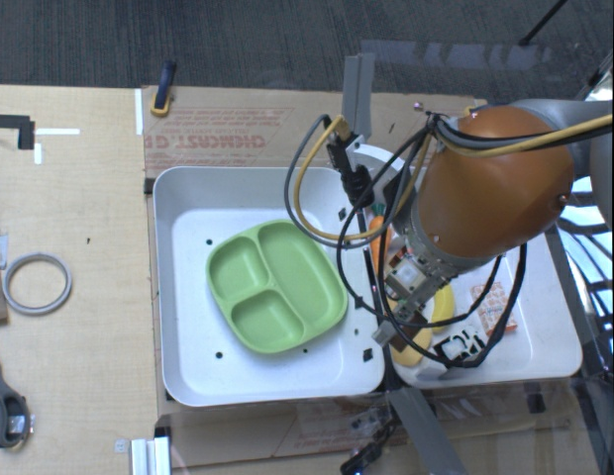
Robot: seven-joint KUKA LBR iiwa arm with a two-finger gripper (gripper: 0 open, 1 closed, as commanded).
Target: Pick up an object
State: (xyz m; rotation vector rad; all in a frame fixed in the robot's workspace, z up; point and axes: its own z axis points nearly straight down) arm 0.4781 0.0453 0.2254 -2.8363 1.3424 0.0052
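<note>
The arm [495,181] hangs over the right bin [545,359], at four o'clock from the green divided plate [277,285] in the left bin [178,265]. A banana [441,310] lies beneath the wrist — likely the target. The gripper's state I cannot tell. This looks like the approach step — next comes a straight descent.

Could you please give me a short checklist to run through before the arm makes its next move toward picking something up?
1. Pickable object located: ok. A green divided plate lies flat in the left bin.
2. Second candidate: ok. A yellow banana lies in the right bin, partly under the arm.
3. Arm position: ok. The arm's orange band sits over the right bin.
4. Gripper state: cannot tell. The wrist and cables cover it.
5. Object held: cannot tell.
6. Cable clearance: not ok. Loose cables hang over the wall between the bins.
</note>
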